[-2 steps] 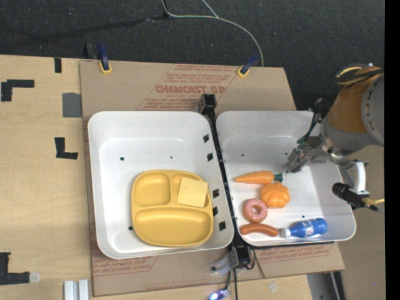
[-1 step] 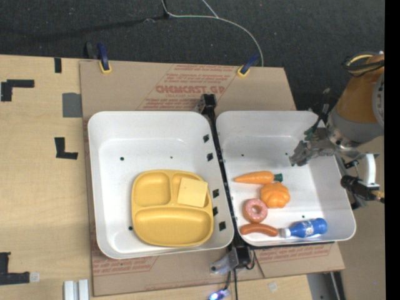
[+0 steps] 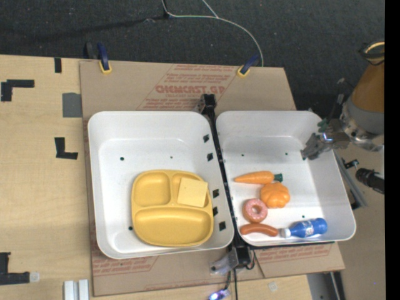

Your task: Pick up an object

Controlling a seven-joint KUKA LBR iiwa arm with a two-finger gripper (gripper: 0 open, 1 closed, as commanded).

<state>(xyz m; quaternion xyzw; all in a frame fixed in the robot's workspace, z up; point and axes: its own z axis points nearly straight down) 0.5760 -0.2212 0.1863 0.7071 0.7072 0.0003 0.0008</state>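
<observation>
Orange carrot [image 3: 254, 178] waits at nine o'clock from the end effector [image 3: 314, 146]. Its grip: cannot tell. Next, reach down.

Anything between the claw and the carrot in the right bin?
Nothing visible. The claw hovers at the right bin's far right corner, and bare white floor lies between it and the carrot.

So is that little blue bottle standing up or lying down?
Lying down: the blue bottle rests on its side in the right bin, beside the sausage.
</observation>
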